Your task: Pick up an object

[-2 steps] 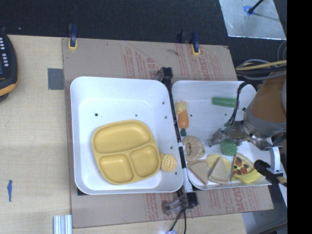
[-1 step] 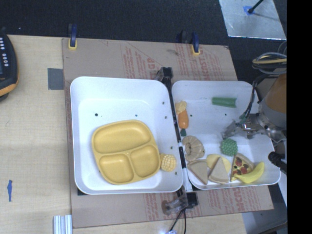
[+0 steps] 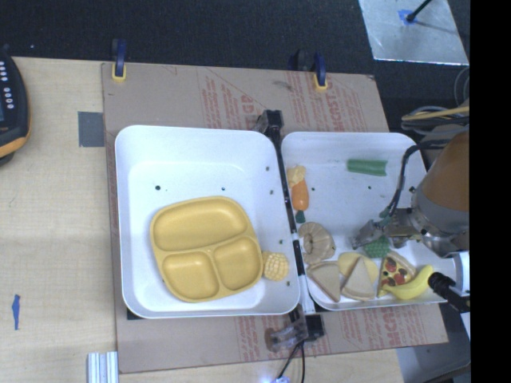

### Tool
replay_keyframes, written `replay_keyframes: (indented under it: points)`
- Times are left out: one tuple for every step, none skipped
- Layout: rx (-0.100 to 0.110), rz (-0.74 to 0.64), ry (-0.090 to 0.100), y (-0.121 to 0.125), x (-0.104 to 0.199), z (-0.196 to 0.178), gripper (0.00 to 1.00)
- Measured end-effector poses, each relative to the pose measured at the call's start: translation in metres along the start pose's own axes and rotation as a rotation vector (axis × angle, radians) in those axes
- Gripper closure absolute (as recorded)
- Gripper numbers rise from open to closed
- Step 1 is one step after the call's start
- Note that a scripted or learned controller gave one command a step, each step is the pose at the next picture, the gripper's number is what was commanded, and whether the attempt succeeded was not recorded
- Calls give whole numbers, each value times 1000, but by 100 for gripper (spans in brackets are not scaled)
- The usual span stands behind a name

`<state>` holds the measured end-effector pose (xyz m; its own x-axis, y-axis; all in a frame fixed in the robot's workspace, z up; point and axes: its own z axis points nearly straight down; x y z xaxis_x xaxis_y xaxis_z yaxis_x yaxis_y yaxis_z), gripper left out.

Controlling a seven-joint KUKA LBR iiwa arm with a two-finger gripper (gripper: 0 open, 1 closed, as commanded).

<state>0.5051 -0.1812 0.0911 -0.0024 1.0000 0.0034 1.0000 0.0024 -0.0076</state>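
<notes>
Camera view has the arm [image 3: 447, 186] coming in from the right, w/ the tool [image 3: 382, 234] low over the right bin [image 3: 335, 144], near its front-right corner. Tool state: cannot tell, the wrist hides it, and nothing can be seen held.

Candidate objs sit packed at the front of that bin: a dark green piece [image 3: 377, 248] just beside the tool, a pizza slice [image 3: 394, 271], a banana [image 3: 413, 285], two bread-like wedges [image 3: 351, 276] and a round tan pastry [image 3: 314, 240]. A carrot [image 3: 299, 190] lies along the bin's left wall; a green block [image 3: 366, 166] lies apart toward the back. Left bin [image 3: 140, 146] has a yellow divided tray [image 3: 204, 246] w/ a corn cob [image 3: 275, 266] touching it.

Risks, as a judgement: the front cluster is crowded, so a close could catch two objs or pinch an edge and squirt one out. Flat pieces like the pizza give little to bite. Being so near the bin wall, the tool could also strike the rim.
</notes>
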Motion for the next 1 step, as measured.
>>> replay_keyframes:
  points:
    - [-4,0,-3,2,-2,-11,100]
